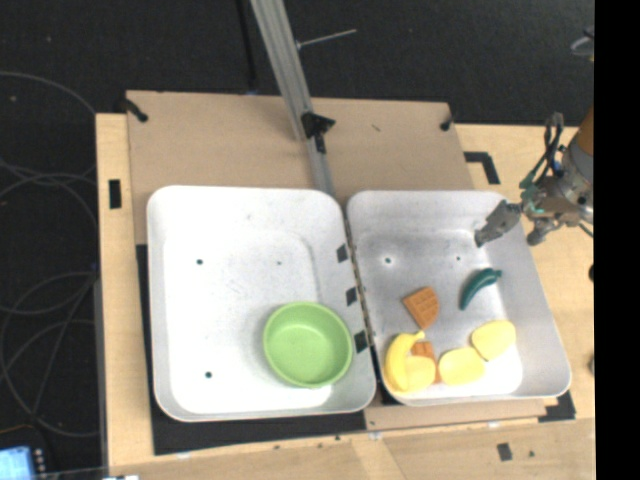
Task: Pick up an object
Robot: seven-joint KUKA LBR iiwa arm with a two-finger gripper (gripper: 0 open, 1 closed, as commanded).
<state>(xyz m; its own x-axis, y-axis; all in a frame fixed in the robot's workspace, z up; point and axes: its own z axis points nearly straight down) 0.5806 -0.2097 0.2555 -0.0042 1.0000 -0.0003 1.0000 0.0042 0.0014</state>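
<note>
We see a green bowl [308, 343] standing upright in the left bin [200, 228], near its front right corner. In the right bin [420, 218], taken from the orange waffle-like piece [422, 307]: a dark green pepper-shaped piece [479, 286] lies just right of it, and three yellow pieces [410, 363] [461, 367] [494, 339] lie in front of it, along the front wall.

arm [578, 158] cut off at right edge

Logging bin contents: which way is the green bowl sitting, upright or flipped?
Upright. The round green plastic bowl shows its open hollow and rim facing up, in the left shallow white bin.
</note>
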